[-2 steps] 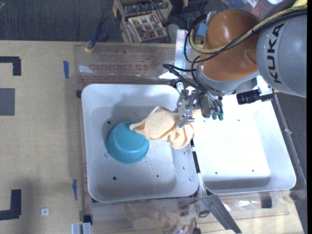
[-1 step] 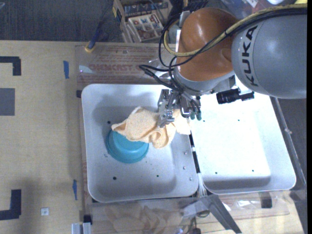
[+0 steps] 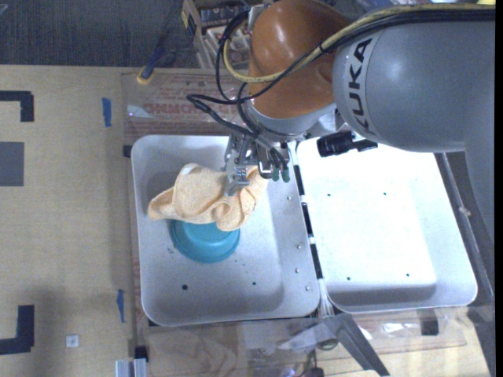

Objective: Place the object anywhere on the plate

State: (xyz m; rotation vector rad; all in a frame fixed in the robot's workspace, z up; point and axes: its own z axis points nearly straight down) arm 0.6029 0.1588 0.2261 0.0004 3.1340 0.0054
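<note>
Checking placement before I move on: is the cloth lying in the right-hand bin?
No, the cloth lies in the left bin, draped over the blue plate.

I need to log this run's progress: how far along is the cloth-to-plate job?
Nearly done, it seems. The yellow cloth already drapes over the blue plate in the left bin. The end effector sits at the cloth's right edge. What seems left is pulling the arm away with the cloth remaining on the plate.

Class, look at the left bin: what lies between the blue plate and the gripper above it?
In the camera view, a crumpled yellow cloth lies between them, draped over the blue plate beneath the gripper.
</note>
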